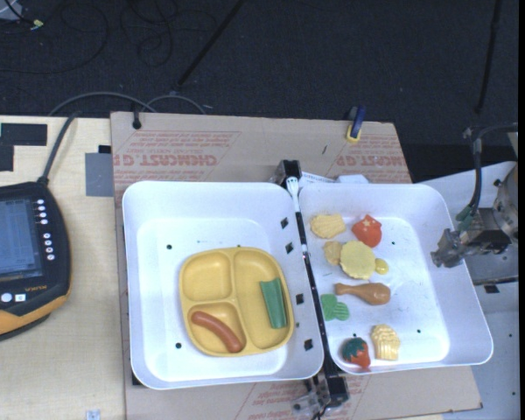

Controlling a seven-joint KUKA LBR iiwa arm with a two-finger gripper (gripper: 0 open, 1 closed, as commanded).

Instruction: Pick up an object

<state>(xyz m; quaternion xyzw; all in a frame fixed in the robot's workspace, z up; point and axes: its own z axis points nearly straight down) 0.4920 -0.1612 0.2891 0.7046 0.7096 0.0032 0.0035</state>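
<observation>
White plastic: two shallow bins side by side on a cardboard sheet (pixel 245 143), left bin (pixel 149 234) and right bin (pixel 437 234) touching along a black centre divider.
Left bin: holds a yellow tray (pixel 206 278) with three compartments.
Tray contents: sausage (pixel 216 331) lies in the near compartment; green block (pixel 274 304) lies in the right compartment; far-left compartment bare.
Right bin, far part: yellow crinkled piece (pixel 327 226) at left, red piece (pixel 367 230) just right of it.
Right bin, middle: round yellow piece (pixel 360 259) overlapping a paler piece at its left; drumstick (pixel 364 293) just nearer, lying crosswise.
Right bin, near part: green piece (pixel 334 308) against the divider; strawberry (pixel 357 352) and yellow fries piece (pixel 385 342) side by side at the near wall.
Gripper (pixel 446 250): at the right bin's right rim, well apart from every food piece, nothing seen in it.
Claw state: cannot tell, detail too dark and small.
Arm: enters from the right edge, mostly out of frame.
Surroundings: pendant (pixel 17 252) with screen on the bench at far left; blue-yellow clamp (pixel 356 122) on the sheet's far edge.
</observation>
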